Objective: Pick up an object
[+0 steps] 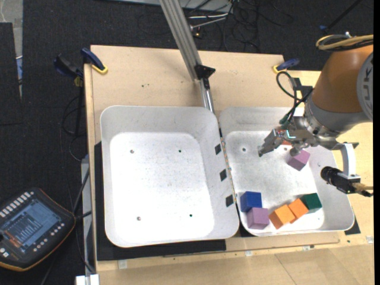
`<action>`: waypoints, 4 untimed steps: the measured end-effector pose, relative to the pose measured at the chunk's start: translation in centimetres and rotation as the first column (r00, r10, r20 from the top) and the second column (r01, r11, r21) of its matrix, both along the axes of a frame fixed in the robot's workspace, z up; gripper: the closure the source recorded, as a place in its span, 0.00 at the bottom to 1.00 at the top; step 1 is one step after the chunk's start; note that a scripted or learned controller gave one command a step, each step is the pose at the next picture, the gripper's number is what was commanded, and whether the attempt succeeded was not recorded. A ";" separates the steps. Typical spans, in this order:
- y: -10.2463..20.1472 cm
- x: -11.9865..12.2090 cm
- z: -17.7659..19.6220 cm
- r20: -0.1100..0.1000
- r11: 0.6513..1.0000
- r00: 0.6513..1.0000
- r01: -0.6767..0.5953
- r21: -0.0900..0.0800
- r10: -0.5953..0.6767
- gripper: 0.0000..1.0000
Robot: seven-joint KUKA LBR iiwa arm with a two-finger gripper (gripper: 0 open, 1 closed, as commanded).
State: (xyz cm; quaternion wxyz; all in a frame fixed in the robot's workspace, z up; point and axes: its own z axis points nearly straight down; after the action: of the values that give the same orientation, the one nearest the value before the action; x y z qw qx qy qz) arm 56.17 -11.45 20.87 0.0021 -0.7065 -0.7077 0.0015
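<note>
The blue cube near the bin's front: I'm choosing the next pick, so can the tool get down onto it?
Probably yes from above: the blue cube has open space overhead, but a purple cube sits tight against it, crowding that side for the tool.

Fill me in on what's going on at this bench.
The KUKA arm reaches from the right over the right bin, its pincer right by a light purple block. I can't tell whether it grips the block. Blue, purple, orange and green blocks sit clustered along that bin's near edge.
</note>
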 end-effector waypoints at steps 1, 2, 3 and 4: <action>0.0 0.0 0.2 0.004 1.000 1.000 0.002 0.000 -0.002 0.00; 0.6 0.2 -6.0 -0.001 1.000 1.000 0.002 0.000 -0.002 0.00; 0.7 0.0 -11.4 0.000 1.000 1.000 0.002 0.000 -0.002 0.00; 0.7 0.2 -10.0 0.006 1.000 1.000 0.003 -0.001 -0.003 1.00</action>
State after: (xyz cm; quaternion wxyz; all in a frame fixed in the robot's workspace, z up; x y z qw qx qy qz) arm 56.39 -10.79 10.86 -0.0004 -0.7074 -0.7068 -0.0003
